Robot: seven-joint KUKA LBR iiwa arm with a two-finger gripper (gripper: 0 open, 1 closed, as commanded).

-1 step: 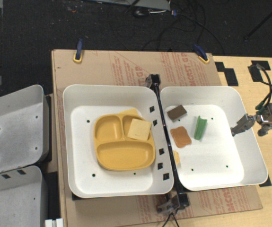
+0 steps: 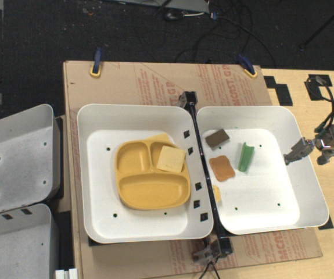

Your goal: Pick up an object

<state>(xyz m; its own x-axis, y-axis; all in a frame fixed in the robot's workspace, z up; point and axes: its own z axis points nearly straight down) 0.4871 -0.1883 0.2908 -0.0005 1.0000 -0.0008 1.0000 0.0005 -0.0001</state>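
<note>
The table (image 2: 132,83) carried two white bins. The claw (image 2: 299,151) hung at the outer rim of the right bin (image 2: 271,214); whether it was open, I cannot tell. Left of it lay a green block (image 2: 246,157), farther a brown piece (image 2: 222,168).

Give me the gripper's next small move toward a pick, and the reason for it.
Probably shift the gripper leftward into the right bin, toward the green block. The gripper sits at that bin's right rim, apart from every object, and the green block is the nearest one, lying clear of the brown block and the orange piece.
</note>
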